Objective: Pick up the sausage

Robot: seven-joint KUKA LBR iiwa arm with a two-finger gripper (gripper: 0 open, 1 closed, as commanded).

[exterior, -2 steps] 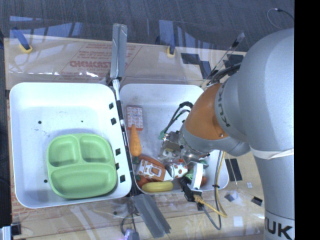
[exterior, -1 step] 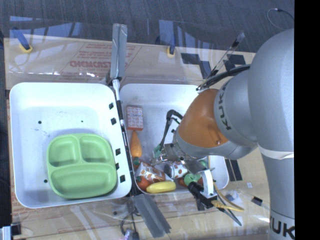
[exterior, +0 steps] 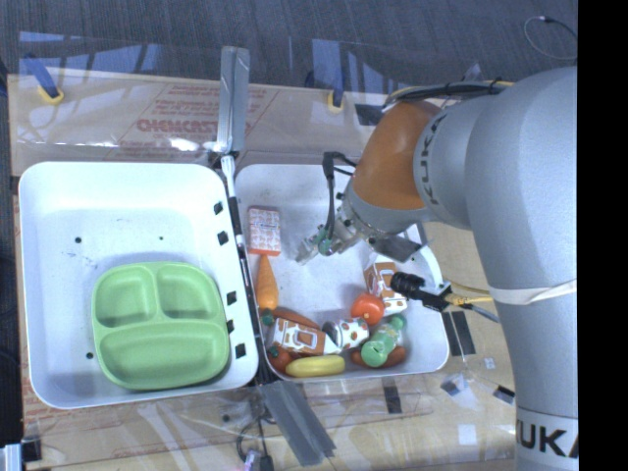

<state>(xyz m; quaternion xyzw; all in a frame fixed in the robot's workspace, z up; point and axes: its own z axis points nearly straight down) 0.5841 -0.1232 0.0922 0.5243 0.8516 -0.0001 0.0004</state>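
Claw [exterior: 322, 243] hovers over bare floor of the right bin [exterior: 294, 180], holding nothing; cannot tell its state at this angle. Sausage [exterior: 285, 359]: most likely the dark red-brown piece at the bin's front wall, mostly buried under the small carton [exterior: 297, 337] and the banana [exterior: 315, 366], in front of the carrot [exterior: 266, 283]. Only one rounded, glossy end shows. Advice: travel to the front wall, come down on that exposed end, close across its width, avoid the banana.
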